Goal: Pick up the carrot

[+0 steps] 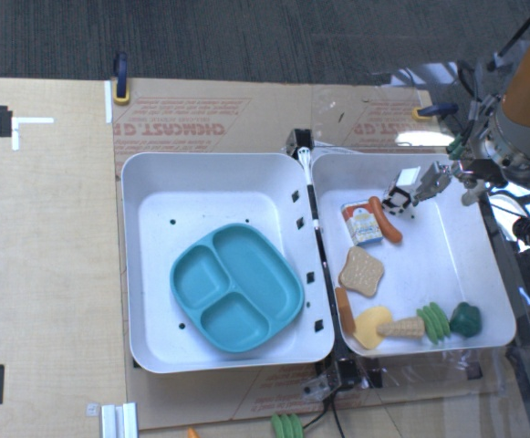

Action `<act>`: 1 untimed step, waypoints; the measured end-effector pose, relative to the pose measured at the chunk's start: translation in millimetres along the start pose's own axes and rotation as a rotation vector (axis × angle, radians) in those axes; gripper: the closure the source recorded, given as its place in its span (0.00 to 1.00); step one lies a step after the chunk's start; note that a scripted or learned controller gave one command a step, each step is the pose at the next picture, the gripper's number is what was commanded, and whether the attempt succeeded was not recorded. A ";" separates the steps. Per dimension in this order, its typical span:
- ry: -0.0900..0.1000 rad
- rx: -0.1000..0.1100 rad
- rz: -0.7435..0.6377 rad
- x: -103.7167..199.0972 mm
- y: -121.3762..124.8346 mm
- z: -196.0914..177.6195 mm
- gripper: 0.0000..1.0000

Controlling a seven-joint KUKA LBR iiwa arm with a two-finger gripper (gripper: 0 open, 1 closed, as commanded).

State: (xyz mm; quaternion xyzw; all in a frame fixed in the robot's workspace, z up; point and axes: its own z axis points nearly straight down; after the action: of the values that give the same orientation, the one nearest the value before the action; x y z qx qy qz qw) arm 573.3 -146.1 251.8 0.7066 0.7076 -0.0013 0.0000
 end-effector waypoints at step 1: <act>0.001 0.001 -0.200 77.4 -41.8 61.1 0.00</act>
State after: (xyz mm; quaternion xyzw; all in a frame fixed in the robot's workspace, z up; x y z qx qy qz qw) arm 531.3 -68.9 190.6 0.6323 0.7747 -0.0012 -0.0009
